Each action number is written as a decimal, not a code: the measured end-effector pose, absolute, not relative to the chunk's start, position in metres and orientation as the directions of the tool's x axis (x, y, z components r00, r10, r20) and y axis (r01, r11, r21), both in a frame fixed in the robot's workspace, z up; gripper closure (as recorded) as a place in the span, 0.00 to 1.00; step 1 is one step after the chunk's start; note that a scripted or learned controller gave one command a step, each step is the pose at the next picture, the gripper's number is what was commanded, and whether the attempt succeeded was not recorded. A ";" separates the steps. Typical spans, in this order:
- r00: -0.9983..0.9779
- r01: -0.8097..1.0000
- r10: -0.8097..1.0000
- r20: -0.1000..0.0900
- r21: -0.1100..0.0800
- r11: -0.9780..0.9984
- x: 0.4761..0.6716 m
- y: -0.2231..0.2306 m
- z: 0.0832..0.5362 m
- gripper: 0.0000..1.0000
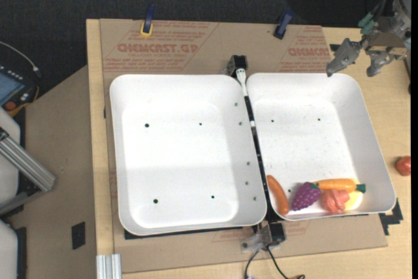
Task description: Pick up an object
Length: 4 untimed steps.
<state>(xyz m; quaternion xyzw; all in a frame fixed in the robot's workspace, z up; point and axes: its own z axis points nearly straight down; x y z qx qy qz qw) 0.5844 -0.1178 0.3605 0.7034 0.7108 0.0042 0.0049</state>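
Two shallow white bins sit side by side on a brown cardboard sheet laid over the counter. The left bin has only small dark dots on its floor. In the right bin, toy foods crowd the near edge: an orange sausage-like piece by the inner wall, a purple bunch of grapes beside it, then a pink piece with an orange carrot lying across its top and a bit of yellow behind. The pincer hangs above the right bin's far right corner, fingers spread apart with nothing between them, well apart from the toys. A small red object lies on the counter right of the bin. Two clips, one yellow and blue and one blue, hold the cardboard's far edge.
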 end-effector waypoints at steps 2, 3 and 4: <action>-0.007 1.000 1.000 -0.001 0.019 0.007 0.479 -0.067 0.495 0.00; 0.008 1.000 1.000 0.001 -0.016 -0.008 0.481 -0.133 0.311 0.00; -0.006 1.000 1.000 -0.001 0.011 0.006 0.491 -0.076 0.407 0.00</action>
